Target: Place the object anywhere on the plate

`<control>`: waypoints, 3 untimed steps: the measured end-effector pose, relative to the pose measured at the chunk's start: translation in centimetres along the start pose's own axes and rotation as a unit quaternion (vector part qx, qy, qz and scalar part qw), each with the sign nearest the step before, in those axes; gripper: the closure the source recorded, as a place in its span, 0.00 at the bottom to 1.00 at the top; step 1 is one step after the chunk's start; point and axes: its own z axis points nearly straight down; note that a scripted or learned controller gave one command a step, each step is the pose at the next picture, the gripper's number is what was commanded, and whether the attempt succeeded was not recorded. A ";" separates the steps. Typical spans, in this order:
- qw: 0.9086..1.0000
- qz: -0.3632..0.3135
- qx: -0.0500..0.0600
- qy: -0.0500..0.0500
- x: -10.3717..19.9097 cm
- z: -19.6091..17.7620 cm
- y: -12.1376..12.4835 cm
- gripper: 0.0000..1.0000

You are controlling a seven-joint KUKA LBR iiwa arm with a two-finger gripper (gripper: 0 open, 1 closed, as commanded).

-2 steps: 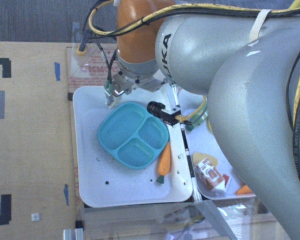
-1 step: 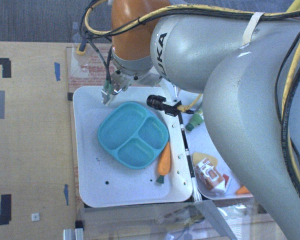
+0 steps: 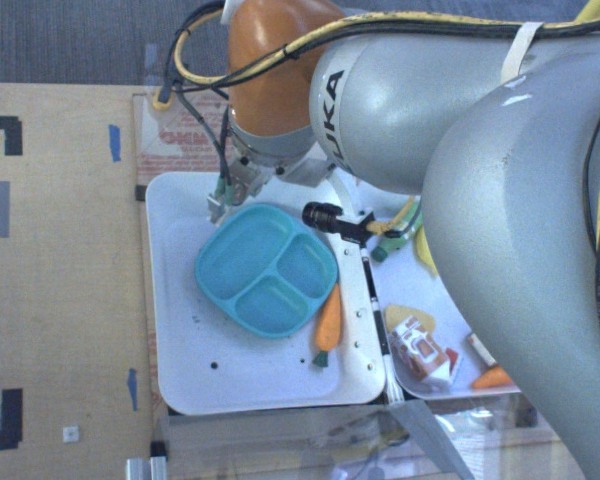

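1. Camera view, arm: The grey arm (image 3: pixel 460 118) with its orange band (image 3: pixel 270 53) reaches in from the right and ends over the far part of the left white bin (image 3: pixel 190 368).
2. Camera view, tool: The two-finger gripper (image 3: pixel 221 204) hangs at the far-left rim of the blue three-compartment plastic plate (image 3: pixel 268 268). I cannot tell from this angle whether the tool is released or clenched. I see nothing held in it.
3. Camera view, plate: The plate lies flat on the floor of the left bin, towards its far right part. It is turned so that its corners point at a slant to the bin walls.
4. Camera view, task object: The orange toy carrot (image 3: pixel 328 320) lies on the floor of the left bin, not on the plate. It sits just beside the plate's near-right rim, between the plate and the wall that divides the two bins. Its green end points towards the near edge of the bin.
5. Camera view, right bin: The right white bin (image 3: pixel 405 286) is partly covered by the arm. In it I see a red-and-white wrapped packet (image 3: pixel 423 350), a pale yellow piece (image 3: pixel 412 318) touching the packet's far side, a yellow-and-green item (image 3: pixel 400 230) near the far end, and a small orange piece (image 3: pixel 492 377) at the arm's edge.
6. Camera view, bench: The pale wooden bench (image 3: pixel 60 268) to the left of the bins bears strips of blue tape (image 3: pixel 114 143) and black corner marks (image 3: pixel 5 133).
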 end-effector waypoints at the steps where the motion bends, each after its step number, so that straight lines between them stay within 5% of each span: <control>1: 1.000 -0.001 0.000 0.000 0.4 0.3 -0.2 1.00; 2: 1.000 -0.029 0.000 0.000 2.9 -1.5 -4.4 1.00; 3: 0.985 -0.172 -0.002 -0.001 3.4 0.1 -2.4 1.00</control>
